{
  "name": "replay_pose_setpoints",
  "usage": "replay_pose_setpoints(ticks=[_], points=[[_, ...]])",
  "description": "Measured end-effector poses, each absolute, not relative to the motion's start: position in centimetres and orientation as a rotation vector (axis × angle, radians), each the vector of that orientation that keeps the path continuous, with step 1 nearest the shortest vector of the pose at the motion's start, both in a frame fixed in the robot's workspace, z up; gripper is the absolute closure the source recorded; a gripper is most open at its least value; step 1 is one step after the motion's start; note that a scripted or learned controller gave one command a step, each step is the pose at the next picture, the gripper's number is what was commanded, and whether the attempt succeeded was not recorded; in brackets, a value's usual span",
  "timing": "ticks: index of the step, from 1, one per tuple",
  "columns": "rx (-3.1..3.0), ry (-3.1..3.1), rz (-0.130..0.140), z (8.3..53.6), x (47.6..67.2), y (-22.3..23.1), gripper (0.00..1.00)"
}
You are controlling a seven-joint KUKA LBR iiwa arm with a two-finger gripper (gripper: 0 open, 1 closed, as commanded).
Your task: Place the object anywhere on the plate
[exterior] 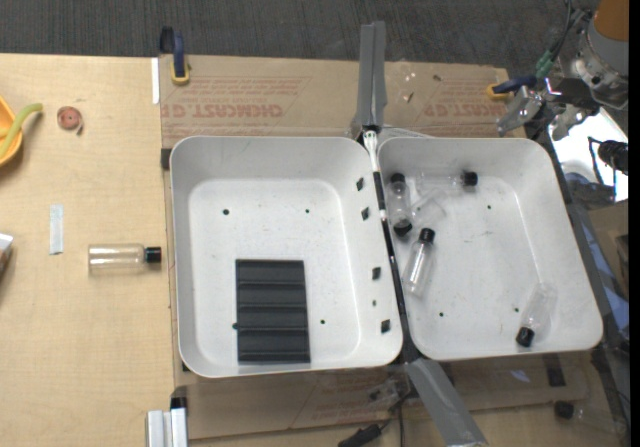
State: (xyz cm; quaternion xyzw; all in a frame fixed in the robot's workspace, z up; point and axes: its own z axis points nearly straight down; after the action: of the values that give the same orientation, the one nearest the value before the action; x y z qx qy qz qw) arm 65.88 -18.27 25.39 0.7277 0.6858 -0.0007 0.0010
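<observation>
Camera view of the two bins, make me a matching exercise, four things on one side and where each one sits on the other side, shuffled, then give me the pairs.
Things
1. black ridged plate
2. capped vial near the corner
3. lone clear vial
4. gripper

Places
A. on the wooden bench left of both bins
B. above the right bin's far right corner
C. on the left bin's floor, toward the near edge
D. in the right bin, near right corner

Pairs: 1-C, 2-D, 3-A, 4-B

Arm [610, 5] cut off by the right edge.
</observation>
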Motion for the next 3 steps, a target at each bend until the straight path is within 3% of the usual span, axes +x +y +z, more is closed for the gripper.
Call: replay_pose_setpoints(ticks=[1,2,3], points=[[2.137,2.300,-0.002,34.8,65.9,-21.6,0.00],[2.206,2.236,-0.003,40.2,60.4,-22.3,0.00],[2.431,1.990,-0.006,41.1,65.8,-17.4,0.00]])
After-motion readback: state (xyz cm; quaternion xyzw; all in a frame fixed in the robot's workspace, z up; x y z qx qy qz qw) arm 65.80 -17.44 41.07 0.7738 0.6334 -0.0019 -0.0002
